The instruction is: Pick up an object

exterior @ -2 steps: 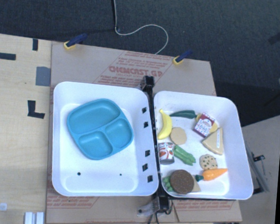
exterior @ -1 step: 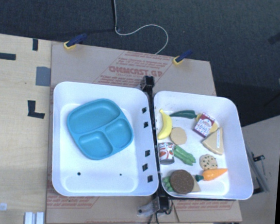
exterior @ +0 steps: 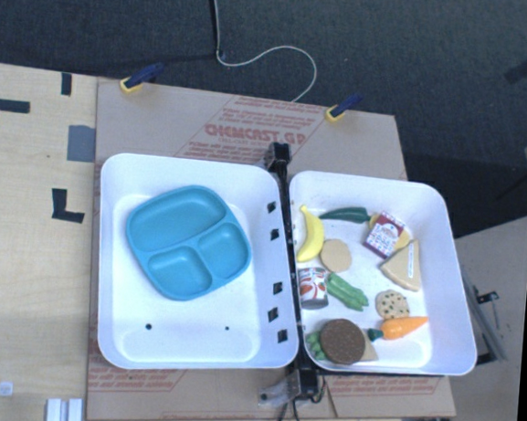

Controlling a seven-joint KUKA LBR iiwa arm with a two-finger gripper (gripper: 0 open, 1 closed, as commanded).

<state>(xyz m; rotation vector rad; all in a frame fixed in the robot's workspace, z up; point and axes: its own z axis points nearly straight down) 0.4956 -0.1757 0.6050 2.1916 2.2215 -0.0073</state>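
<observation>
While you scan upward from the bottom of the frame, you meet the right bin (exterior: 449, 267) first: a burger (exterior: 342, 341), carrot (exterior: 403, 327), cookie (exterior: 391, 304), can (exterior: 312, 287), green pod (exterior: 347, 291), cheese wedge (exterior: 405, 266), red carton (exterior: 383, 234), banana (exterior: 311, 234) and green pepper (exterior: 344, 214). Left of it, the left bin (exterior: 114, 238) holds a blue divided plate (exterior: 188, 241). You cannot tell the gripper's state.

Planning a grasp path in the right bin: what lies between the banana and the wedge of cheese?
In the camera view, a tan round cracker lies between the banana and the cheese wedge.
</observation>
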